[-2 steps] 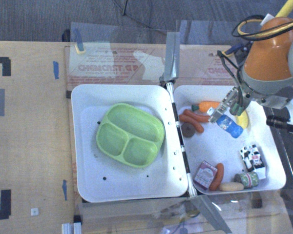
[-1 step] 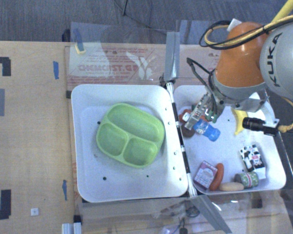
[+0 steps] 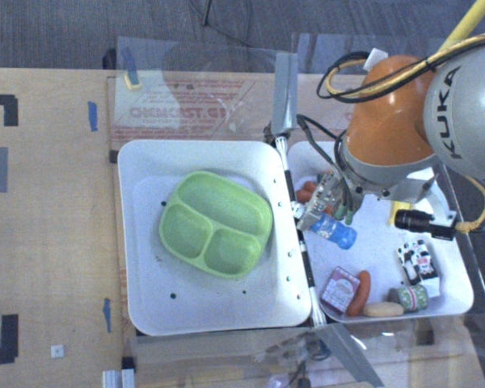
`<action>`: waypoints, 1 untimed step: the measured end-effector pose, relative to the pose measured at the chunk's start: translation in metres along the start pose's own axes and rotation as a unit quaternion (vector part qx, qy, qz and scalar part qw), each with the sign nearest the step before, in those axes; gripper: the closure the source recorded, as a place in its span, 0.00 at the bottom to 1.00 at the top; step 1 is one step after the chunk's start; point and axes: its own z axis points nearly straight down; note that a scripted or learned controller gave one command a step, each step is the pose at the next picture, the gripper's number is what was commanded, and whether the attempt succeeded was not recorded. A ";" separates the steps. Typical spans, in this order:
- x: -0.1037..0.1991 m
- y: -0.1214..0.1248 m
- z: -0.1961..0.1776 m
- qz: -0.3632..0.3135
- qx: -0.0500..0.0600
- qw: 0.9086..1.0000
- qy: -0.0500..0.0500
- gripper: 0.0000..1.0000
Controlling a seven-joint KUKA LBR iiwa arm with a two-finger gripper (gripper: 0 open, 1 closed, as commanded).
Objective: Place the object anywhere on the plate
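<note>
In the left white bin (image 3: pixel 145 297) you see a glossy lime-green plastic plate (image 3: pixel 216 224) with three moulded compartments. Right of the divider, the metallic two-finger gripper (image 3: pixel 322 204) hangs over the right white bin (image 3: pixel 461 281), just above a small clear blue-tinted bottle (image 3: pixel 336 232); you cannot tell how its jaws stand. Further right lie a smooth red sausage (image 3: pixel 360 292) and a black-and-white cow figure (image 3: pixel 415 259).

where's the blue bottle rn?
In the camera view, the blue bottle lies in the right bin, near its left wall, just below the gripper and above the pink packet.
</note>
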 end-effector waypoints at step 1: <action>0.024 -0.030 -0.105 -0.028 -0.001 1.000 -0.002 1.00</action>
